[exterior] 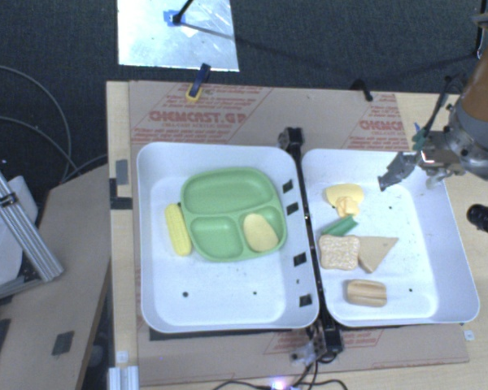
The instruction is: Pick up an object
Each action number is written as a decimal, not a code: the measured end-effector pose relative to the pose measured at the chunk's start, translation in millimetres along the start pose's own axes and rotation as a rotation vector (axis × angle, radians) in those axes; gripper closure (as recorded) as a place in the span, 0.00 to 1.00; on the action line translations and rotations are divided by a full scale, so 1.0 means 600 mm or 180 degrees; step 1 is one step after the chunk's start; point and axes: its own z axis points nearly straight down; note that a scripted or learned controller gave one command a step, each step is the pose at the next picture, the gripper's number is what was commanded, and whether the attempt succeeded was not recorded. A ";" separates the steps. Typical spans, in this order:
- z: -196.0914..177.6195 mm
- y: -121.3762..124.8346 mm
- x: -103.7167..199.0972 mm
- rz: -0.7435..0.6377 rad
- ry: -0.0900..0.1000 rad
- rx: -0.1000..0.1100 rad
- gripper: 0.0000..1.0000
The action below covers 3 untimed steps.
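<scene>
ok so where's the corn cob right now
The corn cob lies in the left bin, just left of the green tray.

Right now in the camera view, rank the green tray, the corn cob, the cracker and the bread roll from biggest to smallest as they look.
1. Green tray, by far the largest.
2. Corn cob.
3 and 4. Cracker and bread roll look about alike; I wouldn't rank them.

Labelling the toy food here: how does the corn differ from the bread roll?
The corn is bright yellow; the bread roll is tan. The corn lies in the left bin, lengthwise up the view beside the green tray; the roll lies in the right bin, crosswise near its front edge. The corn looks slimmer, the roll stubbier. Both are oblong and lie flat.
</scene>
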 end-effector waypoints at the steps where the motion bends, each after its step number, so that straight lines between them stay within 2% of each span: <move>1: 0.295 0.035 0.062 -0.0013 0.0008 0.0012 0.00; 2: 0.327 0.150 0.050 -0.0012 -0.0004 -0.0024 0.00; 3: 0.296 0.154 0.048 -0.0011 -0.0011 -0.0063 1.00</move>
